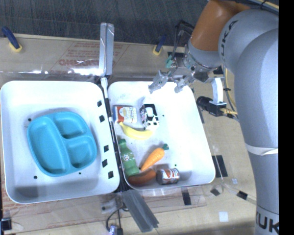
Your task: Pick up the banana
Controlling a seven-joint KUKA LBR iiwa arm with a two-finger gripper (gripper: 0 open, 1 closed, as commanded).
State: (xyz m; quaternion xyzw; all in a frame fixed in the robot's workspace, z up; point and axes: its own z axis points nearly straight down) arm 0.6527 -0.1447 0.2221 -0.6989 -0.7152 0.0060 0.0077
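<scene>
A: Banana [136, 131] first: you find it in the right bin [196, 131], toward its left side, lying flat with a white carton [128, 114] touching its upper edge and a green bottle [128, 157] just below.

B: How should you take it?

A: Probably light, smooth and slightly slippery. Grip across the middle of the curve, gently.

B: And the arm?

A: Your gripper [169, 83] hovers over the bin's far rim, fingers spread, holding nothing, well apart from the fruit.
</scene>
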